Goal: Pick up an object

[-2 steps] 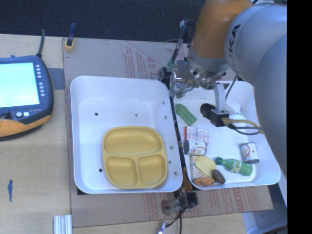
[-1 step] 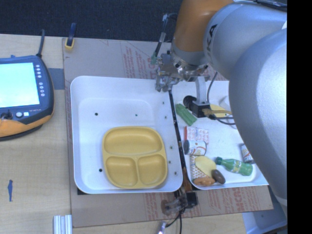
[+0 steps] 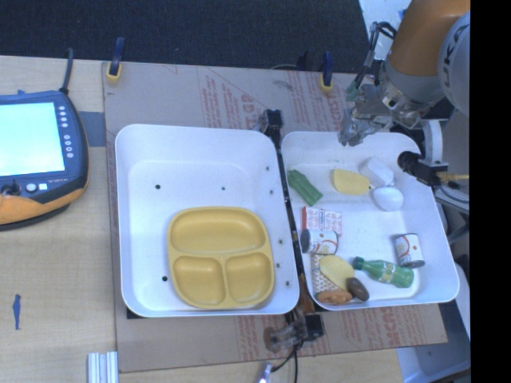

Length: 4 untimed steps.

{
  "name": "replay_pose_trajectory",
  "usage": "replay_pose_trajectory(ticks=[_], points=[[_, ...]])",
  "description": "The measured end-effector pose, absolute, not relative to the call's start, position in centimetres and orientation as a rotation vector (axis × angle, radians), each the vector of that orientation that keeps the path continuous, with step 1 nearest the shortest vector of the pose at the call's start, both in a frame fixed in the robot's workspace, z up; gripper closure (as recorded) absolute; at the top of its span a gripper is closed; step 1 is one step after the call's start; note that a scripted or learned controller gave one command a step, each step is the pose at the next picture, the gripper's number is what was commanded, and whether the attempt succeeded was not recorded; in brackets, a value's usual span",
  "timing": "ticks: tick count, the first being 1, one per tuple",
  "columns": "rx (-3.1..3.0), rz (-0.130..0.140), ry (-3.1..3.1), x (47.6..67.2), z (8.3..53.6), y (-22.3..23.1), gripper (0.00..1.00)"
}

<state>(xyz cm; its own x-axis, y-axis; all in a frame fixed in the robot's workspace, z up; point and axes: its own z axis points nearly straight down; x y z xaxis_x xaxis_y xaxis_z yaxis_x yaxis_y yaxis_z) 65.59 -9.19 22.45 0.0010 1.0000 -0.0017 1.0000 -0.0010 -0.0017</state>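
The tool (image 3: 354, 134) hangs over the back edge of the right bin (image 3: 444, 238), just above its far rim. I cannot tell what state the tool is in, because it looks dark and blurry from up here. Nothing can be seen caught in it. The grey arm (image 3: 427, 34) with its orange band comes in from the back right corner of that bin.

The things to pick up all lie inside the right bin. Nearest the tool, toward the front of the bin from it, is a yellow wedge (image 3: 350, 182). Beside the wedge are a white cup (image 3: 376, 170) and a white egg (image 3: 389, 199). A green pepper (image 3: 304, 187) lies by the bin's left wall. Further toward the front of the bin are a small carton (image 3: 322, 226), a can (image 3: 408, 250) on its side, a green bottle (image 3: 386, 272) lying flat, and a yellow lump (image 3: 336, 270) with some brown bits (image 3: 345, 294) in the front corner.

I think the tool is up high so it can go down on one thing without bumping the others. The yellow wedge or the cup look like the easiest picks, since they are closest.

To the left of the right bin sits the left bin (image 3: 144, 158), with a yellow tray (image 3: 220, 257) in it. Both bins rest on cardboard on the desk (image 3: 48, 294). Far left of the bins lies a tablet (image 3: 36, 152).
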Motion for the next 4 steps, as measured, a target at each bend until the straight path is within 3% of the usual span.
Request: replay_pose_trajectory(ticks=[1, 2, 3, 4], points=[[2.218, -0.005, 2.229, 65.6, 19.2, -2.9, 1.00], [2.216, -0.004, 2.229, 65.6, 19.2, 3.7, 1.00], [2.217, 0.000, 2.225, 63.8, 37.4, 1.8, 1.00], [2.216, -0.008, 2.231, 65.6, 28.8, 2.9, 1.00]])
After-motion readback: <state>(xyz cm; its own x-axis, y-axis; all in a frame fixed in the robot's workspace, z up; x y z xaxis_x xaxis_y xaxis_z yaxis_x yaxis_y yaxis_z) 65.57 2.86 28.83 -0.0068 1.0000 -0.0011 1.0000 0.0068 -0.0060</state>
